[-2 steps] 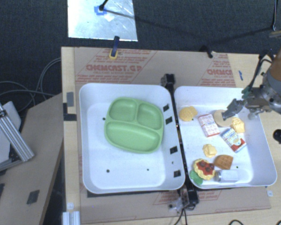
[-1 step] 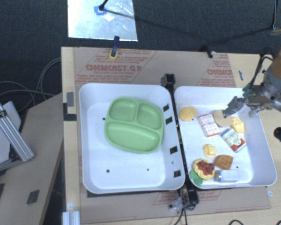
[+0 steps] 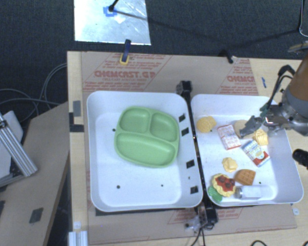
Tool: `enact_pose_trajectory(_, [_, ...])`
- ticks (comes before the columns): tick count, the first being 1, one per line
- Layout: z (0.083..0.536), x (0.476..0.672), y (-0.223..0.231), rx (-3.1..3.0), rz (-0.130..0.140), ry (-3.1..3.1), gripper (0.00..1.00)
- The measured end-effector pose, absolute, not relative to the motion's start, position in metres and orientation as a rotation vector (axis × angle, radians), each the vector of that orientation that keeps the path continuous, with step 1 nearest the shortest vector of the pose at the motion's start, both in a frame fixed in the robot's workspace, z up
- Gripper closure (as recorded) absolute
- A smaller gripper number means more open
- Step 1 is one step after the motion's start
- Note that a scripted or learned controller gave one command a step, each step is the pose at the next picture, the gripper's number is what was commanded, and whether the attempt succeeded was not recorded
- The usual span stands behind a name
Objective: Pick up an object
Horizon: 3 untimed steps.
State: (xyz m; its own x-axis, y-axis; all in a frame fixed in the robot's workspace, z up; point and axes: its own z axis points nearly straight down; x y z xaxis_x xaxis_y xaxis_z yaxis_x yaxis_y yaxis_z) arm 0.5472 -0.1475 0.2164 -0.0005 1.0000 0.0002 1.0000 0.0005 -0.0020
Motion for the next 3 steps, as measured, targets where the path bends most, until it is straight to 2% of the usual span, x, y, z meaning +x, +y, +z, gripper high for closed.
enact_pose_trajectory(1, [0.154,0.545,-0.151,-2.218,0.004,-2.219,0.00])
enact_pose_trajectory(2, [0.111,0.544,-0.145,-2.218,0.002,-2.220,0.00])
enact_pose_trajectory(3, [0.089,0.547,-0.148,-2.230,-0.002,-2.227,0.00])
